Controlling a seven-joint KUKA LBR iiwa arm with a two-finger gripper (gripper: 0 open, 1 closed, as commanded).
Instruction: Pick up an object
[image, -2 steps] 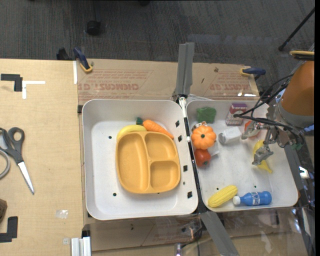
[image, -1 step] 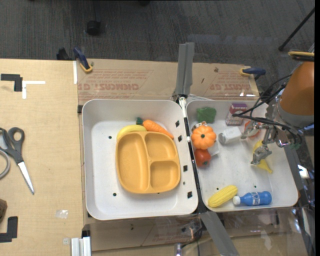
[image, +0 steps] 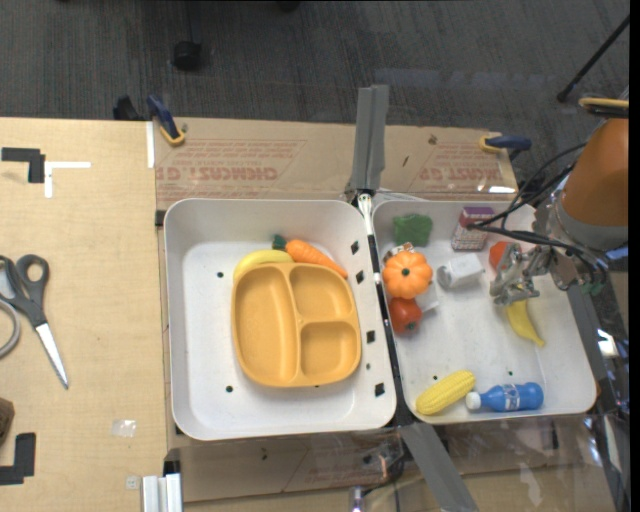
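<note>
The gripper (image: 514, 285) hangs low in the right bin (image: 480, 345), reaching in for a pick; nothing shows between its parts (open or shut, I cannot tell). The banana (image: 524, 322) lies just below it. Next it probably needs to settle squarely over the banana.

tray (image: 296, 325): glossy plastic | bench (image: 80, 280): matt wood | scissors (image: 40, 320): metal blades
</note>
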